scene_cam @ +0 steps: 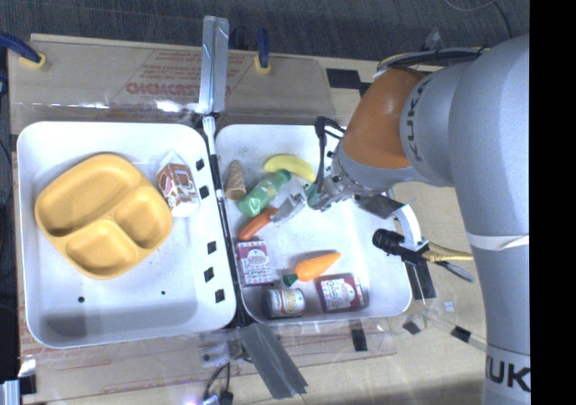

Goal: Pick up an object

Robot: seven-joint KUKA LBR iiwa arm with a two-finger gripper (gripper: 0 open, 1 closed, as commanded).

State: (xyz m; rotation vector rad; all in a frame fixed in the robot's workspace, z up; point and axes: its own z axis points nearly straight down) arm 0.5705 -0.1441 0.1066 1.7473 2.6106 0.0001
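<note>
My gripper [301,201] hangs low over the middle of the right bin [387,214], at the end of the grey arm with the orange band. Just left of it a green bottle [263,193] lies on its side, with a yellow banana [288,165] behind it. A small orange-red carrot [254,225] lies under the bottle's near end. The gripper's tip is close to the bottle, and I cannot tell whether they touch.
The right bin also holds a brown piece [236,178], a red box [255,261], a larger carrot [317,264], a can [286,301] and a red jar [339,292]. In the left bin [54,304] sit a yellow divided plate [103,212] and a small packet [177,185].
</note>
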